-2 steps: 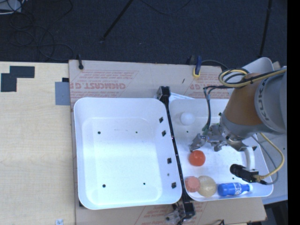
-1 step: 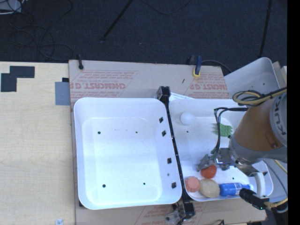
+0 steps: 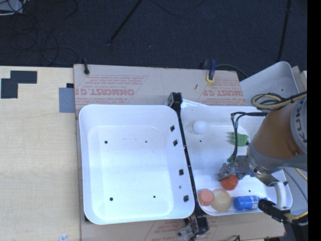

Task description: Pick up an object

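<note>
Reaching in from the right, with the end effector (image 3: 228, 174) low in the right bin (image 3: 213, 117), near its front edge. Dark metal fingers down on a red ball (image 3: 230, 182), touching it; whether gripping or merely pressing, and how wide the fingers stand, impossible to tell. Round and smooth: a pink ball (image 3: 205, 197) and a pale yellowish ball (image 3: 220, 200) touching along the front wall, a white ball (image 3: 200, 127) near the back. Glossy blue cylinder (image 3: 247, 203) lying at the front right corner. Crinkled green thing (image 3: 241, 139) toward the right wall. Left bin (image 3: 95, 119) glossy white plastic, rounded corners.
</note>
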`<state>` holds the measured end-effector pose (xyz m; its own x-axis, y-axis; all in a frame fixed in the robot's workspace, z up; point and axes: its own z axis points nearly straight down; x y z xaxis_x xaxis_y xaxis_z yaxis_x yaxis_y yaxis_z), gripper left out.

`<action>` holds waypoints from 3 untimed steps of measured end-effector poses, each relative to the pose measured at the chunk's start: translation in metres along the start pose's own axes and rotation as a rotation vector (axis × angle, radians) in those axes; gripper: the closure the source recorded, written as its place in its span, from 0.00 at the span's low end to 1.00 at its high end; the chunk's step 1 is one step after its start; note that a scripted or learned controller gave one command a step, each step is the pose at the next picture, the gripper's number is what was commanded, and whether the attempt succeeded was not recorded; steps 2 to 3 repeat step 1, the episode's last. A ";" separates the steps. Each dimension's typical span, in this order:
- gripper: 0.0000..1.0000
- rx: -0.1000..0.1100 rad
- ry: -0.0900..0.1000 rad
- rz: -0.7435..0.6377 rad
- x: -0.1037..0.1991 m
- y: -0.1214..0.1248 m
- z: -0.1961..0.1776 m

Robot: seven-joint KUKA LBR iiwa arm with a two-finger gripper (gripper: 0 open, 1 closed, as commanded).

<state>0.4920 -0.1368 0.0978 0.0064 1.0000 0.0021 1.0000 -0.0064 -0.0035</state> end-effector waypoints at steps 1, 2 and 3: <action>1.00 -0.011 0.003 -0.022 0.133 0.029 -0.095; 1.00 -0.011 0.003 -0.022 0.133 0.029 -0.095; 1.00 -0.011 0.003 -0.022 0.133 0.029 -0.095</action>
